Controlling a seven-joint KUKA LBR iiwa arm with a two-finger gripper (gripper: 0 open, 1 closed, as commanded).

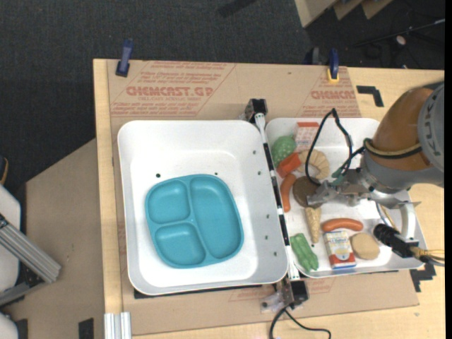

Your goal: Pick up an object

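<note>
Looking down, we note a bench (176,90) on dark carpet (106,13), two white bins side by side. Left bin (141,147): teal tray (194,219). Right bin (367,127): toy food. Gripper (318,196) low beside a brown disc (304,191), corn (313,224) just below; finger spread — we cannot tell.

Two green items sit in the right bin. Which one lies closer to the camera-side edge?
The long green pickle-like piece at the right bin's near-left corner. The other, a rounded green item, sits toward the far end.
</note>
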